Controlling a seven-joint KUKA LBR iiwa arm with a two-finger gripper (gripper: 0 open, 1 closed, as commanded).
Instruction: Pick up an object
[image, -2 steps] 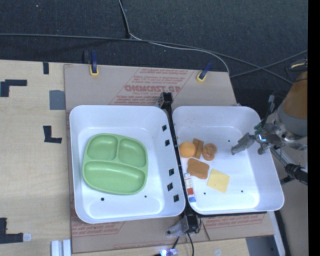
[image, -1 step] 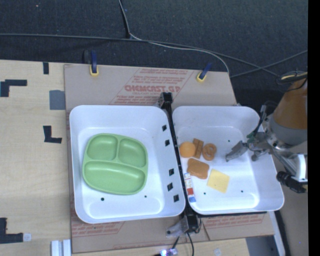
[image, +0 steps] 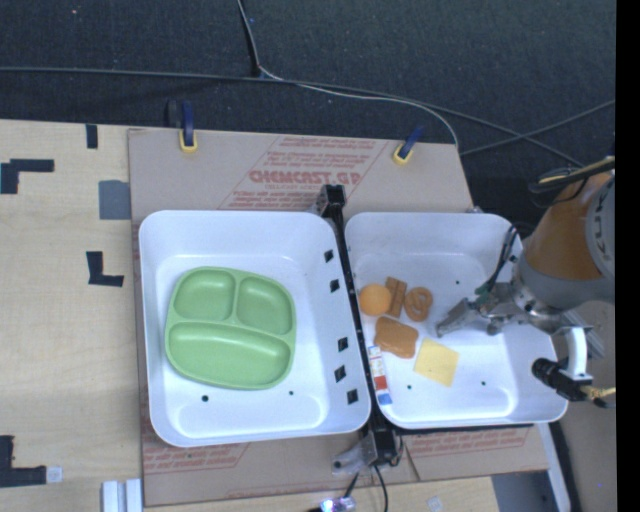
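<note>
Below us we see a brown cardboard sheet (image: 300, 170) on the bench, and on it two shallow white bins side by side. In the left white bin (image: 160, 240) lies a green plastic plate with three compartments (image: 231, 327). The grey arm with the orange band (image: 565, 245) reaches in from the right over the right white bin (image: 440, 235). Its two-finger gripper (image: 447, 322) points left and hangs low above the bin floor; the dark fingers look a little apart, with nothing between them. To the left of the gripper are small food toys: a flat yellow cheese square (image: 436, 361), a brown bread-like piece (image: 396, 337), an orange ball (image: 374, 299) and a small brown pretzel shape (image: 408, 298). The pretzel shape is nearest to the fingertips, but apart from them.
</note>
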